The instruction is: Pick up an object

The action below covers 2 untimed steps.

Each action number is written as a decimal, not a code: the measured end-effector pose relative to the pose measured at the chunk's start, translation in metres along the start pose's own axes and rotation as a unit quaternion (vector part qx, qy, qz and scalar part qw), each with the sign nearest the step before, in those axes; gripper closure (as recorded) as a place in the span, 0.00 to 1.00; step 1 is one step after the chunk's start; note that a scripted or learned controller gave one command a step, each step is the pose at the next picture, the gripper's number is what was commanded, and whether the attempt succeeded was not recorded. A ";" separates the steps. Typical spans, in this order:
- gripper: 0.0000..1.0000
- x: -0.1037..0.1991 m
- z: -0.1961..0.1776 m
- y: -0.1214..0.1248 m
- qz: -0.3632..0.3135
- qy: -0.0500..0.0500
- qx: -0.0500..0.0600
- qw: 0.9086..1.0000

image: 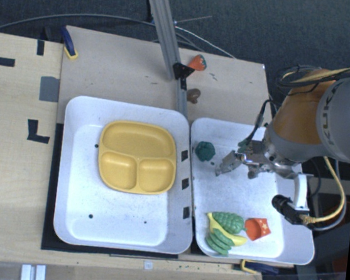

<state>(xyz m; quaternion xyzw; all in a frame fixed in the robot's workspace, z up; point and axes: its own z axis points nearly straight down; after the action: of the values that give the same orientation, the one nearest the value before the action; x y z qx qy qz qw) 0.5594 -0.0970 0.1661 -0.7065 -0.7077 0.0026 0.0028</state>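
Observation:
In the right bin (288,248) lie a dark green round toy (205,151) near its upper left corner, and at its front a green and yellow toy vegetable bunch (225,230) beside a red-orange toy (257,229). My gripper (240,166) hangs over the middle of this bin, to the right of the dark green toy and apart from it. Its two fingers (226,164) are spread and nothing sits between them.
The left bin (70,218) holds a yellow divided plate (138,157). A grey pole (166,27) rises at the back, with a small orange piece (198,62) and a brown piece (194,95) on the bench near it. Cables trail at the arm's right.

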 end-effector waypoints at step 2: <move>1.00 0.003 0.042 -0.010 -0.001 0.000 -0.002 1.000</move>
<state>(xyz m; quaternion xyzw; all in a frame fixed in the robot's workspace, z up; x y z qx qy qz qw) 0.5488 -0.0941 0.1242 -0.7060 -0.7082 0.0014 0.0018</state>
